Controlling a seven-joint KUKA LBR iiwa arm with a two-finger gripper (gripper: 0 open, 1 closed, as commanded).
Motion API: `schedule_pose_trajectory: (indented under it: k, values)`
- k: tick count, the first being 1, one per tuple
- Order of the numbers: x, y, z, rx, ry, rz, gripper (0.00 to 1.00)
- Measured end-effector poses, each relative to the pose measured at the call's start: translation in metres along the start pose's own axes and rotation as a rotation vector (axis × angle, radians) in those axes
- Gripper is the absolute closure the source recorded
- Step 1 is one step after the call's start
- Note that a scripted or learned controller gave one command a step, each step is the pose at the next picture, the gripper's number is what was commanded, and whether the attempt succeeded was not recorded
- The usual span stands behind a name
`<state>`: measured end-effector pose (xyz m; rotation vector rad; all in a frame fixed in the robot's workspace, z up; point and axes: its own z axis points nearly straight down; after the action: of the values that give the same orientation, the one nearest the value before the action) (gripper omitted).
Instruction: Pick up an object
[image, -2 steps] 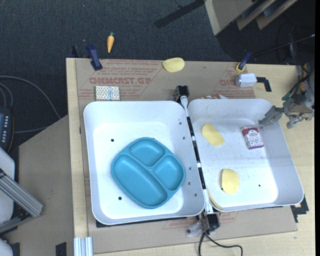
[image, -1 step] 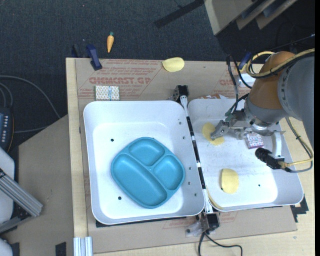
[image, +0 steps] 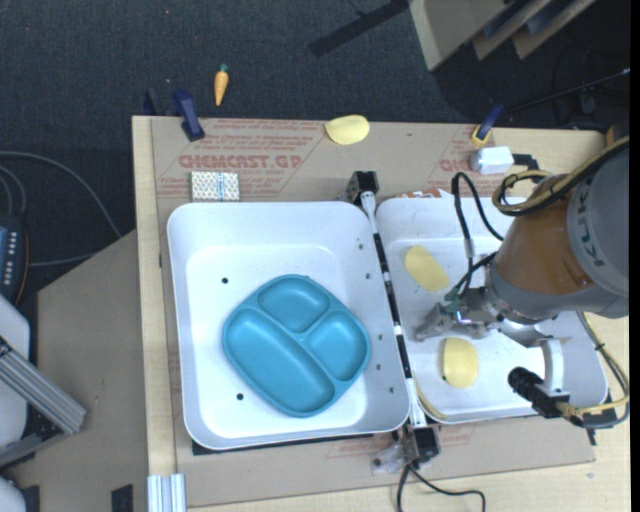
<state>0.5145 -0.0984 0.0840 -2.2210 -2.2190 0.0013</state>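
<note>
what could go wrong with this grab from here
The gripper sits between two yellow pieces, one above it and one below, so it may close on neither or only nudge one aside. It also works close to the divider between the bins, so the fingers could clip that edge. Loose black cables trail over the right bin and might snag as the arm moves.

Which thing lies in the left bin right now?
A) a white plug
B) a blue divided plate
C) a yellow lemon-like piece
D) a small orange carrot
B: the blue divided plate lies flat on the left bin floor, while two yellow pieces lie in the right bin.
</note>
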Motion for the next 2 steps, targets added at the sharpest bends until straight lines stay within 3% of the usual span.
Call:
schedule_pose_trajectory:
  k: [1,2]
  values:
    - [0.001,-0.036,-0.001,-0.001,0.000,0.000,0.00]
    - [-0.017,-0.036,0.000,-0.002,-0.001,0.000,0.00]
